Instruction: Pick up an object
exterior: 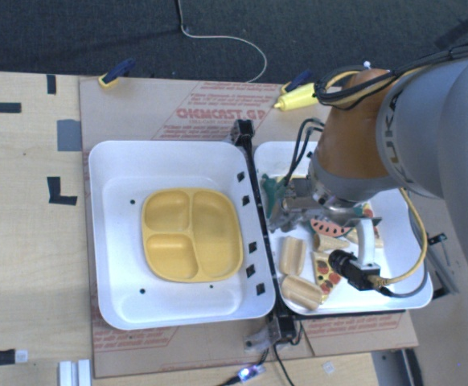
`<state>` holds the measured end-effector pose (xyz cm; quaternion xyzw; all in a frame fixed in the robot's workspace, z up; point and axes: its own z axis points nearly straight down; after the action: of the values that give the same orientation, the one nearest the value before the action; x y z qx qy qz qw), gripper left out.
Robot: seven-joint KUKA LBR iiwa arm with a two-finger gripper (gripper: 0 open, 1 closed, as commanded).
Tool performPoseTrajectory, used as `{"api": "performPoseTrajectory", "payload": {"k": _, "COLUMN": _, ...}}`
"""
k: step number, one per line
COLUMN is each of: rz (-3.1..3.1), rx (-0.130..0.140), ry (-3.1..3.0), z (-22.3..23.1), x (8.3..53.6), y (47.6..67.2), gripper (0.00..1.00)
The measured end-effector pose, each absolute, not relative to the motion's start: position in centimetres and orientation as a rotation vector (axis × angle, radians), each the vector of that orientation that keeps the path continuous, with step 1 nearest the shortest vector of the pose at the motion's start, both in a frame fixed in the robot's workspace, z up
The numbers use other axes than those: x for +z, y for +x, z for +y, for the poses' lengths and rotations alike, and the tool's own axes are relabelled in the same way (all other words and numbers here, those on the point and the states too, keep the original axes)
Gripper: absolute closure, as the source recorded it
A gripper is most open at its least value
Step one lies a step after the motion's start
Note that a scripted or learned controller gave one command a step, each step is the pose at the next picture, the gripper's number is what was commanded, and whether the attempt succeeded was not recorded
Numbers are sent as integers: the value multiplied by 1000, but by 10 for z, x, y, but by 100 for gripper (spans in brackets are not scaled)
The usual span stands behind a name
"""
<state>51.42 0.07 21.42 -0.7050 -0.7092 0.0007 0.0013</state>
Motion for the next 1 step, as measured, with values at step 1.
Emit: {"api": "performPoseTrajectory", "payload": {"k": 1, "rz": -2224, "rx": 1, "ry": -2217, "z": 16, "x": 226, "y": 510, "gripper": 100}}
